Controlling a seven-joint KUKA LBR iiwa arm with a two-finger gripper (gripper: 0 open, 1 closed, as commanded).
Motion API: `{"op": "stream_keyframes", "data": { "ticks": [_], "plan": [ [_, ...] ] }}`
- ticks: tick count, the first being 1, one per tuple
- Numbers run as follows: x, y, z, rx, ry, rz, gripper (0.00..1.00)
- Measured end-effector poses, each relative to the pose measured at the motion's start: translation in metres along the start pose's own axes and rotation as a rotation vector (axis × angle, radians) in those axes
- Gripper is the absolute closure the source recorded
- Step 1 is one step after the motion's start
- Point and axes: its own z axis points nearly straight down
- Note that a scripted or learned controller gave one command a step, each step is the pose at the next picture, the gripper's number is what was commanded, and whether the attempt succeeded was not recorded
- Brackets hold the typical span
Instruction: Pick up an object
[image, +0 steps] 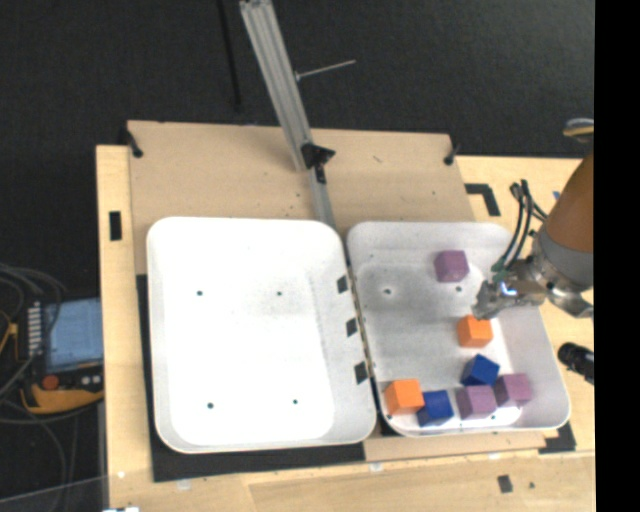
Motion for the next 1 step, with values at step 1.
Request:
{"op": "stream_keyframes", "data": {
  "ticks": [1],
  "plan": [
    [-0.0079,-0.0033,-0.0613,-0.002,-0.002,0.0,1.0]
  ]
}}
